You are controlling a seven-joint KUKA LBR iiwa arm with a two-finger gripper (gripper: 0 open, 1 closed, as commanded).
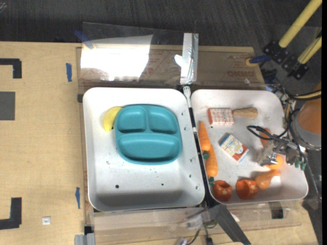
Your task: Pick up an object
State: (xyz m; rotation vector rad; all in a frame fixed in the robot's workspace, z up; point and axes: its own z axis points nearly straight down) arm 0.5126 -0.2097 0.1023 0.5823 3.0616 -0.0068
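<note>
Bench with two white bins | left bin: teal plate | right bin: carrots, cartons, tomatoes | gripper low at right side, finger state cannot be told

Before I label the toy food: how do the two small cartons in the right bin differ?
The upper carton lies square to the bin's edges near the bread stick; the lower carton lies turned diagonally, mid-bin. The upper shows mostly orange-red print, the lower more white with a blue patch. Both are small boxes lying flat.
</note>
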